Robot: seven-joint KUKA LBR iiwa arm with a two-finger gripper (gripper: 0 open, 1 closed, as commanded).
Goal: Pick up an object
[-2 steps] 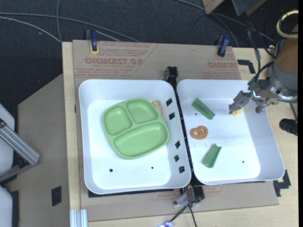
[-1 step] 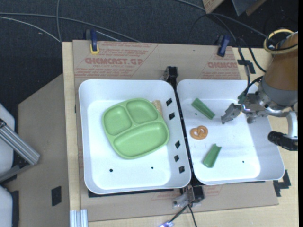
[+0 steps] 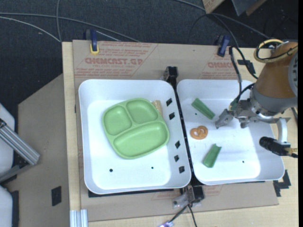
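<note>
My gripper [image 3: 226,119] in right bin [image 3: 246,174], finger state unclear; pretzel [image 3: 199,133] near-left, may get nudged away, not gripped.

bins [image 3: 90,126] — 2 | green plate [image 3: 136,127] — 1 | green blocks [image 3: 202,108] — 2 | pretzel [image 3: 199,133] — 1

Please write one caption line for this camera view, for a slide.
Gripper above right bin, near pretzel and two green blocks.

Green divided plate [image 3: 136,127]; two green blocks [image 3: 202,108] [image 3: 211,155] — orange-brown pretzel [image 3: 199,133]; white bins [image 3: 94,164]
</note>
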